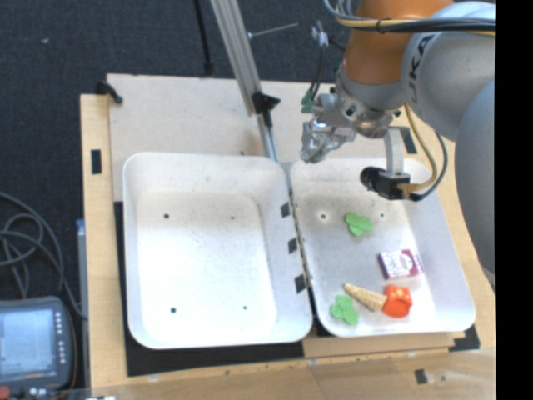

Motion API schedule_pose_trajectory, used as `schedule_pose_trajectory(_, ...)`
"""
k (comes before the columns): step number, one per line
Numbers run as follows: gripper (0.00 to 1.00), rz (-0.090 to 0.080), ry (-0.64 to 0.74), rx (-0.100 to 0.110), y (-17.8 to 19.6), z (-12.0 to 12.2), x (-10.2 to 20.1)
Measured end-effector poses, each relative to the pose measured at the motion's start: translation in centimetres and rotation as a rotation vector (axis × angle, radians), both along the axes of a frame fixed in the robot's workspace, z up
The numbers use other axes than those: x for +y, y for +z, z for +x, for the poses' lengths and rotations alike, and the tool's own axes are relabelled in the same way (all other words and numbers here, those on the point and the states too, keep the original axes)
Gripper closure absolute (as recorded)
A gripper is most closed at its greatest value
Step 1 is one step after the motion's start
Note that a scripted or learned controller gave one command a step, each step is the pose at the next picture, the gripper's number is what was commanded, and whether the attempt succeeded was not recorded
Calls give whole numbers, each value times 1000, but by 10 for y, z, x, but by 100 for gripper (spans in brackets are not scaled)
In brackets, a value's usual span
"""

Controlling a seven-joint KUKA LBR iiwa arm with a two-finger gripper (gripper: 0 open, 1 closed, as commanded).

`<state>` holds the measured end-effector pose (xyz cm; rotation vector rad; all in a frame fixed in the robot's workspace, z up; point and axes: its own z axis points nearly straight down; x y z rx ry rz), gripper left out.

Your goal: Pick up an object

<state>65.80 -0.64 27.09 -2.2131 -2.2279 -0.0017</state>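
My gripper (316,147) hangs over the far left corner of the right bin (441,257), above its rim, with nothing visible between its fingers. Several small objects lie in that bin, all nearer the front than the gripper. A green piece (360,223) rests near the middle. A purple and white box (400,262) lies toward the right wall. At the front sit a tan cone (362,296), a red-orange piece (397,301) touching it, and a second green piece (344,309).
The left bin (158,182) stands beside the right one, sharing a divider with black clips (294,244). A slanted aluminium post (241,57) rises behind the bins, just left of the gripper. A black cable fitting (385,180) hangs off the arm over the right bin.
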Motion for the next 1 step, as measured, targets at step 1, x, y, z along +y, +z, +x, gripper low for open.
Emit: schedule_pose_trajectory(1, 100, -1, -1, 2, -17, -10, 45)
